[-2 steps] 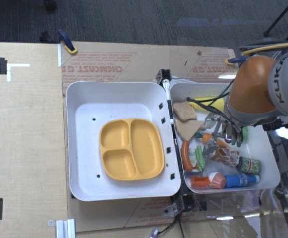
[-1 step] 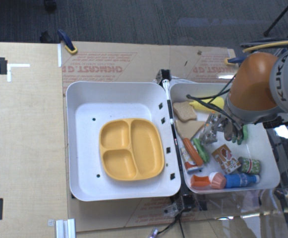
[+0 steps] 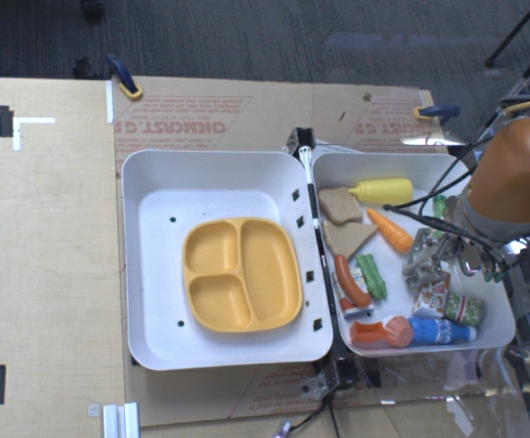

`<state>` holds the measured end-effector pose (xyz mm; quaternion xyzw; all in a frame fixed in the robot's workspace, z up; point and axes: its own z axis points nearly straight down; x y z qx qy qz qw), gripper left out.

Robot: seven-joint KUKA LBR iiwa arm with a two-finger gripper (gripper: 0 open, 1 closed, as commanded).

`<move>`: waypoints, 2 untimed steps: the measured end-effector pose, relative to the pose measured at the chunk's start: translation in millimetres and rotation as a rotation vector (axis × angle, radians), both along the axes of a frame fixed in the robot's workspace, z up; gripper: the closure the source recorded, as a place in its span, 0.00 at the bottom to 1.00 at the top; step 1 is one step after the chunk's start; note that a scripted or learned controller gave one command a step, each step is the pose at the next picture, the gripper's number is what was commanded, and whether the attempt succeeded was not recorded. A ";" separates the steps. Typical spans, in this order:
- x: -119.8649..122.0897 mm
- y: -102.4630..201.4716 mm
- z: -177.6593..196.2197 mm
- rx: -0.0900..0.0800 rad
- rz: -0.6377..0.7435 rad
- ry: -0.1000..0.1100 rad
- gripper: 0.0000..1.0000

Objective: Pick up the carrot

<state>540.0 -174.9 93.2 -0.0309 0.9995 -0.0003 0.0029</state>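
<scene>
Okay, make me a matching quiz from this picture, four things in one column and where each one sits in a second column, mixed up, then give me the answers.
Things:
1. carrot
2. yellow plate
3. mustard bottle
4. blue bottle

Places:
A. near the front wall of the right bin
B. middle of the left bin
C. at the back of the right bin
D. mid right bin, just in front of the mustard bottle, beside the bread

Pairs: 1-D, 2-B, 3-C, 4-A

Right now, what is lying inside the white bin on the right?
The right white bin holds an orange carrot, a yellow mustard bottle, two brown bread slices, a red sausage and a green piece. The grey metal gripper covers whatever lies beneath it.
</scene>
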 end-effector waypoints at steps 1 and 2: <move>0.3 1.0 0.1 0.001 0.001 -0.001 0.00; 75.3 57.3 0.1 0.002 -0.346 -0.001 0.00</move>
